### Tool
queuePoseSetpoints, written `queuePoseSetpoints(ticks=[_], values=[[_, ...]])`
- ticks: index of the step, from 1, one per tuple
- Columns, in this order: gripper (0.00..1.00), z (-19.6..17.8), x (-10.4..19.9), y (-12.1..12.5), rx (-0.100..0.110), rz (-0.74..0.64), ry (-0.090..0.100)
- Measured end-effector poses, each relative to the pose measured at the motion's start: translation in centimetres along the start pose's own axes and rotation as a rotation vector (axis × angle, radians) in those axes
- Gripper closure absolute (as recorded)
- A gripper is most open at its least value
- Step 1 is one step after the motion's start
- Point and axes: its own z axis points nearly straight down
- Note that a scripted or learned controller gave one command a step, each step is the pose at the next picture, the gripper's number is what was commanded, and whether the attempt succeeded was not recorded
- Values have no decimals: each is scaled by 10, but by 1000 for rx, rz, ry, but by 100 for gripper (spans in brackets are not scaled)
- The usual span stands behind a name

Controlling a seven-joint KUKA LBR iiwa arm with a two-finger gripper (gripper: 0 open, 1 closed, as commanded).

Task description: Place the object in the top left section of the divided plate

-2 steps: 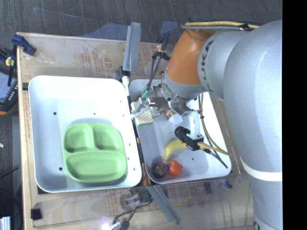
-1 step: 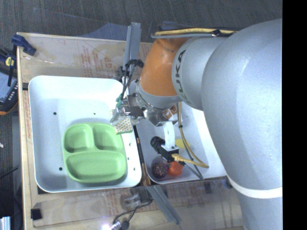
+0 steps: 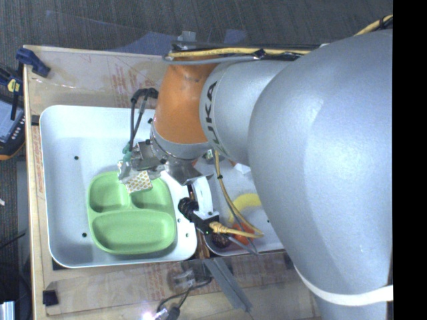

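Observation:
A green divided plate (image 3: 130,235) lies in the left white bin (image 3: 60,145), with two small sections at its top and one large section below. A small tan checkered object (image 3: 140,181), like a piece of waffle, sits right under my gripper (image 3: 137,169), at the plate's top rim near the ridge between the two small sections. Whether it hangs from the gripper or rests on the plate is unclear. The gripper hovers at the plate's upper edge, and the orange-banded wrist covers the space behind it.
The grey arm hides most of the right bin. At its near left corner are a yellow item (image 3: 248,201) and a dark bowl (image 3: 223,243) with orange and red pieces. Black cables (image 3: 137,115) loop above the gripper. The wooden bench rim (image 3: 100,65) frames the bins.

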Motion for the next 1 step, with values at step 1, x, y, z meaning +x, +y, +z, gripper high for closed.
queuePoseSetpoints(ticks=[1], values=[[0,0,0,0,0,1,0]])
